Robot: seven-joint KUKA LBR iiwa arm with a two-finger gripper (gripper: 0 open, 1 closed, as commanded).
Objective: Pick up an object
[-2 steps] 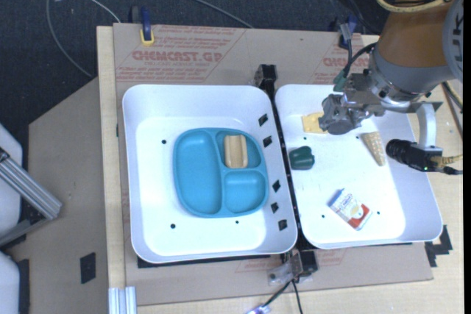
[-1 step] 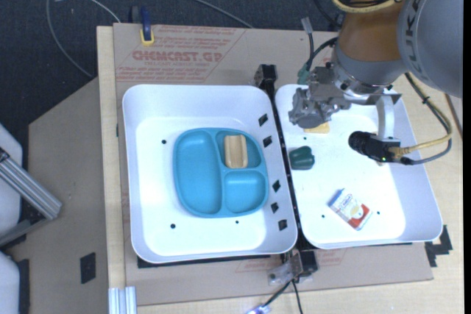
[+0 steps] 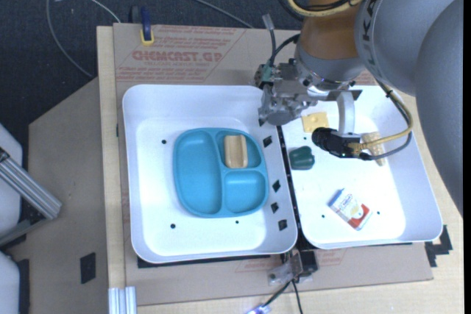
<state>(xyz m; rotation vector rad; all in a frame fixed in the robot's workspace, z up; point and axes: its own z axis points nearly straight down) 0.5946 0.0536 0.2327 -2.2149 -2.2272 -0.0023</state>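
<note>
In the left bin (image 3: 147, 217), a blue tray (image 3: 202, 184) holds a tan block (image 3: 235, 151).

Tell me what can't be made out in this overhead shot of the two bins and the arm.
- Gripper: whether it is open or shut is hidden by the wrist body above it, in the camera view.
- Right bin: its far edge is covered by the arm.
- Yellow piece: partly hidden by the arm, so its shape is unclear.
- Small packet: print too small to read.
- Tan object in the blue tray: too blurred to identify.
</note>
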